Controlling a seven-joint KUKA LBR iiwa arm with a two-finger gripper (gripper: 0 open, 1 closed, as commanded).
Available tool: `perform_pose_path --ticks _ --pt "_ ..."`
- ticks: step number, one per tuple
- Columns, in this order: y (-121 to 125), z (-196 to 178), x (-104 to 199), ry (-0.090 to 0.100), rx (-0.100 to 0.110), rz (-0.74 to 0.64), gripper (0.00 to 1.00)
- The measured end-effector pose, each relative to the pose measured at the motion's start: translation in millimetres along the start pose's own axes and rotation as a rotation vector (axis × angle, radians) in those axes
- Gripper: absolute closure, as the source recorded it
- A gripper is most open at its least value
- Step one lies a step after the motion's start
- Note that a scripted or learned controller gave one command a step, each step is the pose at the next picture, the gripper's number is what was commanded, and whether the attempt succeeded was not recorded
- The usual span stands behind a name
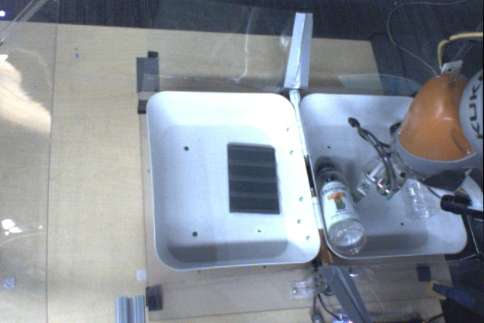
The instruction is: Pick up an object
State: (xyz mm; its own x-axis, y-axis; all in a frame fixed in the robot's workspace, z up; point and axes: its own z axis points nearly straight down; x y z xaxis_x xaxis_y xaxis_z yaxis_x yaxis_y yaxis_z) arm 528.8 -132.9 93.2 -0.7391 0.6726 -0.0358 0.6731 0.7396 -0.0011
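In the right bin [333, 117], a clear plastic bottle [339, 209] with a black cap and a white, green and orange label lies along the left wall. My gripper [377, 182] hangs low over this bin, just right of the bottle's upper half and apart from it. Nothing is seen held in it. The orange band of the arm [433, 125] covers the bin's right part. A small clear plastic piece [418, 200] lies right of the gripper. A dark ribbed rectangular block [253, 178] lies flat in the middle of the left bin [174, 125].
A thin dark wire-like thing [361, 132] lies on the right bin's floor above the gripper. A metal divider [296, 57] stands between the bins at the back. A clear plastic sheet [30, 125] covers the bench on the left. Cables run at the far right.
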Motion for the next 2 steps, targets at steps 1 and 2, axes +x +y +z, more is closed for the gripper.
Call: perform_pose_path --ticks 1,2 --pt "11.2 -0.9 -7.9 -0.011 0.002 0.123 0.00" --pt "-3.1 -3.4 15.1 -0.025 0.001 0.207 0.00"
